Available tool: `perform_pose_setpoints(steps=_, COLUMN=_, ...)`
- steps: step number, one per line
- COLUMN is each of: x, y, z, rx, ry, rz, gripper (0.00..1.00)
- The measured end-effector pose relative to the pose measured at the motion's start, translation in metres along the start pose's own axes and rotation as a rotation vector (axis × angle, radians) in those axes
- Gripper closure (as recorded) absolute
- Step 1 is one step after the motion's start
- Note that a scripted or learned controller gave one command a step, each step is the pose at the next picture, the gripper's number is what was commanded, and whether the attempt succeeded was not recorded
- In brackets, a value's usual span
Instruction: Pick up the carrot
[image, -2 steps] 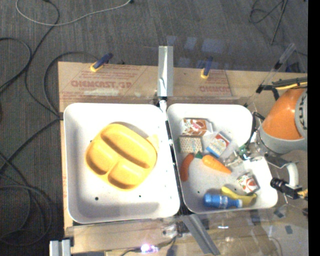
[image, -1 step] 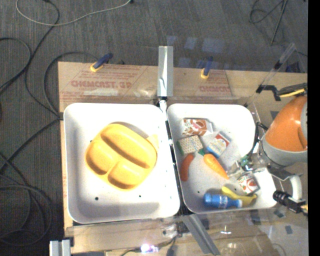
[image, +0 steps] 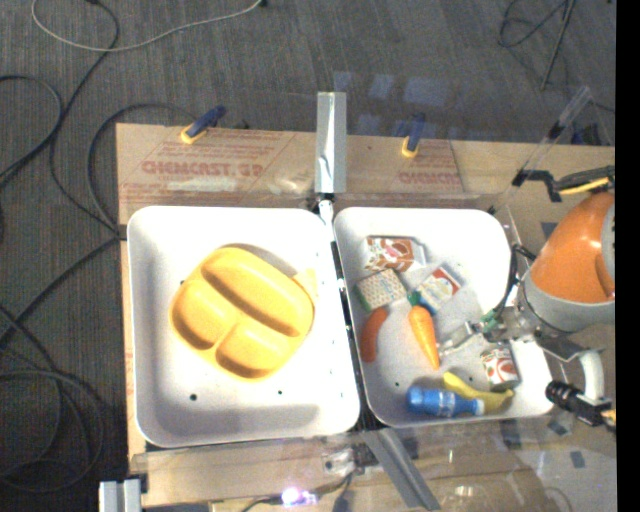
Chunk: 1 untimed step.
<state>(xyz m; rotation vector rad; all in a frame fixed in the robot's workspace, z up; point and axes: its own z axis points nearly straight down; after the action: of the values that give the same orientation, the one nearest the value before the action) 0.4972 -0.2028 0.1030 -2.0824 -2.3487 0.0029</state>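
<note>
The carrot (image: 424, 335) is orange with a green top and lies lengthwise in the middle of the right bin (image: 500, 232). It points toward the bin's front. My gripper (image: 465, 337) hangs low over the bin just right of the carrot, at about its mid-length. The grey arm with its orange band (image: 575, 265) reaches in from the right. Nothing shows between gripper and carrot, and the carrot rests on the bin floor.
Left of the carrot lies a red-orange vegetable (image: 372, 333). Small boxes (image: 392, 252) sit behind it. A blue bottle (image: 438, 402), a banana (image: 482, 393) and a small can (image: 499, 368) crowd the front right. The left bin (image: 160, 400) holds a yellow divided plate (image: 243, 310).
</note>
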Motion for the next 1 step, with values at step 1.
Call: perform_pose_setpoints(steps=1, x=-0.0049, y=0.0258, z=0.0145, rx=-0.005, ry=0.006, rz=0.036, gripper=0.0)
